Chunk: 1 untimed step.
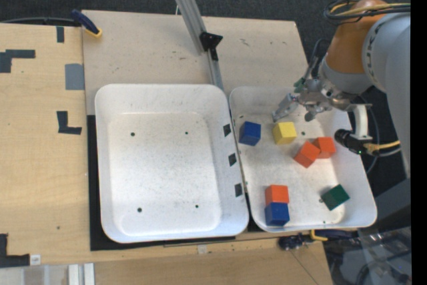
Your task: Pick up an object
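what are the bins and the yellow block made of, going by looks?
Bins: probably moulded plastic, white and fairly matte; rounded corners and raised rims suggest it, and dark speckles look like scuffs.
Yellow block: solid flat colour, crisp edges, no shine; painted wood or plastic, can't tell which.

Arm (373,43) reaching from right, hand (298,105) lowered.
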Each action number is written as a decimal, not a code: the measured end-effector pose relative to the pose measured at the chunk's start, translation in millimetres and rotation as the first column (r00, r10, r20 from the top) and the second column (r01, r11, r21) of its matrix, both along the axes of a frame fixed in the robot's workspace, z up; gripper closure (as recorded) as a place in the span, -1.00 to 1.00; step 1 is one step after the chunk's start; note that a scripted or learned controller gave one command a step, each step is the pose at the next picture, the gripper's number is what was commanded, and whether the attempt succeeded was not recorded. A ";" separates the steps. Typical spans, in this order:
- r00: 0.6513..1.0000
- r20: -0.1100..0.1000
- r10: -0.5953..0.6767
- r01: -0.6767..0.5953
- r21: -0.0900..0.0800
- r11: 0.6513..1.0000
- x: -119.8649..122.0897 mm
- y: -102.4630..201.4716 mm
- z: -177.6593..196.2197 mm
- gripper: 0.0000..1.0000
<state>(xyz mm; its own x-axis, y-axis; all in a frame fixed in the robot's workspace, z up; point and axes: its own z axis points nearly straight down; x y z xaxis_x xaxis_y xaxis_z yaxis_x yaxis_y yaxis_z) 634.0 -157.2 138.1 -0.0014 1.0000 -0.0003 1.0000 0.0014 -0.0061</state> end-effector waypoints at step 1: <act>1.000 0.005 0.002 -0.002 0.000 1.000 1.6 0.7 13.1 1.00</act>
